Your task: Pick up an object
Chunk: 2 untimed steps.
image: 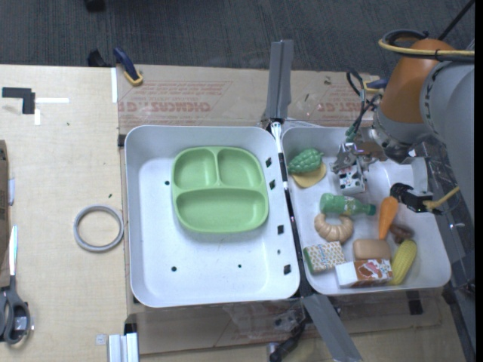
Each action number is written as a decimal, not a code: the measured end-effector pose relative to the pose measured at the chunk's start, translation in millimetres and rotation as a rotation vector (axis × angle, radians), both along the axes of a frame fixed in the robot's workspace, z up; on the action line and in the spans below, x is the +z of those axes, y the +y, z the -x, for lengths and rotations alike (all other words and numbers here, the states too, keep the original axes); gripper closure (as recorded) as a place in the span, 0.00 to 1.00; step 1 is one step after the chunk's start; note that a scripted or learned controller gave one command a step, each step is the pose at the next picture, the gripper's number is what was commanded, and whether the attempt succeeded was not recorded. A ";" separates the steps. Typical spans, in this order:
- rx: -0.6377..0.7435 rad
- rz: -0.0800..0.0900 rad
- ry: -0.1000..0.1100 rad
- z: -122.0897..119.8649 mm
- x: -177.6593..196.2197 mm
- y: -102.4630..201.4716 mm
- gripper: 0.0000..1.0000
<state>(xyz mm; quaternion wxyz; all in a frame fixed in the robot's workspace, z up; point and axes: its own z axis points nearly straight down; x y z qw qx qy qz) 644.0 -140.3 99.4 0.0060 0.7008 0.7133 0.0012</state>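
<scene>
While the gripper (351, 173) hangs over the right bin (434, 274) near its back, just right of the grapes (306, 159), toys crowd the front — bottle (343, 204), carrot (387, 216), corn (404, 259); the left bin (143, 225) has open floor around its green tray (220, 188) — the arm hides the far corner, finger state unclear

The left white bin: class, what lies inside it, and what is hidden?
Inside the left white bin lies one green divided plate with three compartments, nothing in them. Bare floor with small dark dots surrounds it. The floor beneath the plate is covered.
</scene>
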 end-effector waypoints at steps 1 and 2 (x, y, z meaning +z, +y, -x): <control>-0.100 -0.006 0.010 -11.8 92.3 57.2 1.00; -0.120 -0.007 0.011 -9.3 113.2 122.1 1.00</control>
